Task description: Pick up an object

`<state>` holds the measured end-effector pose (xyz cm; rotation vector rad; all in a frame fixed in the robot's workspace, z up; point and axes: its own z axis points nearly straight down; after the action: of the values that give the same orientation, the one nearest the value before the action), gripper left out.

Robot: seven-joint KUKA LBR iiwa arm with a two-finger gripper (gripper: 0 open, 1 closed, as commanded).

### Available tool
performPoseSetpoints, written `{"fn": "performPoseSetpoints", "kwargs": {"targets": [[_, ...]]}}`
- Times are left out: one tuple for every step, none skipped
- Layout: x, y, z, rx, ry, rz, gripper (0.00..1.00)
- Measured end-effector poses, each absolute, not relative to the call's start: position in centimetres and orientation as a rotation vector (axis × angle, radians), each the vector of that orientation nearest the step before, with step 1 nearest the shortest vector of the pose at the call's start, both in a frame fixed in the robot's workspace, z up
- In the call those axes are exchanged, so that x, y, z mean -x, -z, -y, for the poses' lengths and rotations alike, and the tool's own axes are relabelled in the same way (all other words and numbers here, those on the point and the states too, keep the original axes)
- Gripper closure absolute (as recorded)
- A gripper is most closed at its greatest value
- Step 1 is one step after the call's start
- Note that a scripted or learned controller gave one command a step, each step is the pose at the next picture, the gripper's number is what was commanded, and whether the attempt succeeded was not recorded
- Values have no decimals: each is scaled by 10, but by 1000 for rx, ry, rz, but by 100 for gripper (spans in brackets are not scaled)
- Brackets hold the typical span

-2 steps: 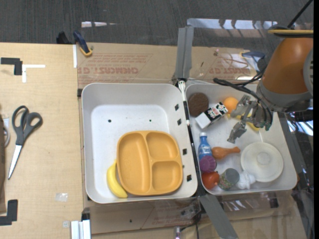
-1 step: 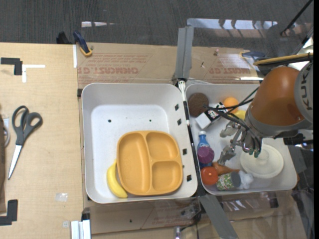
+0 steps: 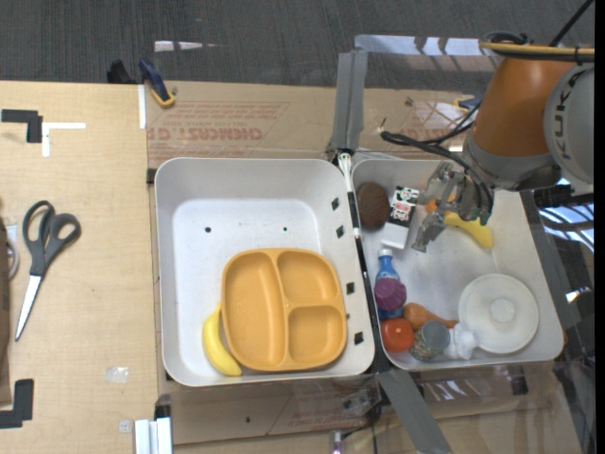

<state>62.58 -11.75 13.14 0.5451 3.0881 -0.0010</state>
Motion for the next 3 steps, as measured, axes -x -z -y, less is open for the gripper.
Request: {"fn": "performPoseSetpoints", "kwargs": {"targets": [[-646, -93, 104, -686, 1, -3061, 0], [-653, -94, 103, -1280, 1, -2863, 0], [-654, -104, 103, -1274, 4, -2861, 100]]}}
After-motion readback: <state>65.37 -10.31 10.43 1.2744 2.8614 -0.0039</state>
